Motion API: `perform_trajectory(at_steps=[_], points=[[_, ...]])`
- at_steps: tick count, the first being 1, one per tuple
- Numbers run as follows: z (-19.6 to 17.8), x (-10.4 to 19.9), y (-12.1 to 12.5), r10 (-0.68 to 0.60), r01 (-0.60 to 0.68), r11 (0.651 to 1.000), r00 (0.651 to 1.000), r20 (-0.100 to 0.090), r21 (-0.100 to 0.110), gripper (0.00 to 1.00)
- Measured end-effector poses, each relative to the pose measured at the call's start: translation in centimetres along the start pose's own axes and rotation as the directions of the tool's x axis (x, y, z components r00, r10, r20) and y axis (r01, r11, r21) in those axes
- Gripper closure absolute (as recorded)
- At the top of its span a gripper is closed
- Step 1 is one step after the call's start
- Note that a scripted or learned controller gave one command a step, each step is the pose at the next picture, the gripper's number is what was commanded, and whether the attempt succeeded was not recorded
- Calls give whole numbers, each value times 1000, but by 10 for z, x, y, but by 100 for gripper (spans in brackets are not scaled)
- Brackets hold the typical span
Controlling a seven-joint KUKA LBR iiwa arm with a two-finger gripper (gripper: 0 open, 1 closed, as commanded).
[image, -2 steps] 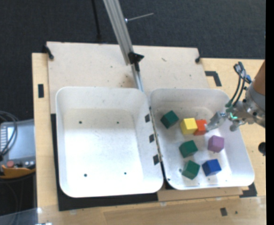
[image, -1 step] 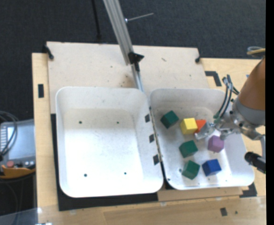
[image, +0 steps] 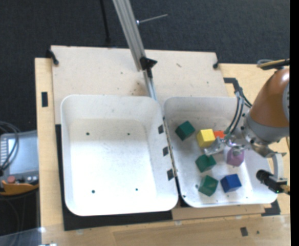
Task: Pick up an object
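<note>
Blue cube [image: 231, 182] sat nearest you; gripper [image: 226, 146] low beside yellow cube [image: 207, 137], grip state unclear. Crowded blocks risked your pick glancing off.

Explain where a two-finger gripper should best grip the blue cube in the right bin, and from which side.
Probably from above, fingers closing on two opposite flat side faces of the blue cube. It lies apart from the nearest green cube, leaving finger room.

Aluminium rail [image: 130, 28] behind, pendant [image: 16, 160] left.
</note>
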State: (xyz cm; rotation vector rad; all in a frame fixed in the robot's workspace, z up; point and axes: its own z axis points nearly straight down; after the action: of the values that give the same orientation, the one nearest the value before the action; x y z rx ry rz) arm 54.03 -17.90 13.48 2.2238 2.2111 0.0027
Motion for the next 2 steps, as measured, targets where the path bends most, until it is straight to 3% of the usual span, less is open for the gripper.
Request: perform_trajectory(at_steps=[1, 2], points=[[4, -2, 7, -6, 6, 1000, 1000, 6, -23, 0], [-5, -3, 8, 0, 0, 1000, 1000, 6, -27, 100]])
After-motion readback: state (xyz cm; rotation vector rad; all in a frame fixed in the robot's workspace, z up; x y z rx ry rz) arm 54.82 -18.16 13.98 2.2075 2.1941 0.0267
